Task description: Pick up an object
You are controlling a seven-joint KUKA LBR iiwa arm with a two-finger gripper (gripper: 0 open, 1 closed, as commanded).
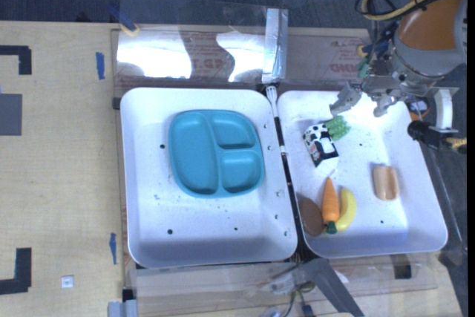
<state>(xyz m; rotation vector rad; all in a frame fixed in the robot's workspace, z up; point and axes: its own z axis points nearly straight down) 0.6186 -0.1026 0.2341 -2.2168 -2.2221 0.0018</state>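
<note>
The gripper hovers spread and empty at upper right — approach stage; next it likely descends onto the green toy.

The arm is cut off by the right and top edges. A brown object lies partly hidden under the carrot. The black-and-white item is too blurred to identify.
</note>
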